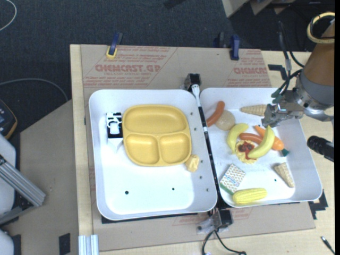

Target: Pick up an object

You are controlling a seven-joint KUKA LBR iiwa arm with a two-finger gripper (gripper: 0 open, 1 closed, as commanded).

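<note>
A: Where was the end effector (272, 117)?

B: Over the right bin (313, 166), just above a banana (264, 145) in a pile of toy food. Its grip state could not be told.

A: And the left bin (154, 193)?

B: It held a yellow divided tray (156, 133), with a small yellow piece (192, 164) beside it.

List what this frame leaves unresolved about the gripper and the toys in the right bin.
- Gripper, camera view: finger state unreadable; too small and blurred, wrist above it.
- Heap under the banana: the carrot and red pieces overlap, so what touches what is unclear.
- Black-and-white item in the left bin: partly behind the yellow tray; print too small to read.
- Arm: cut off by the right edge.
</note>
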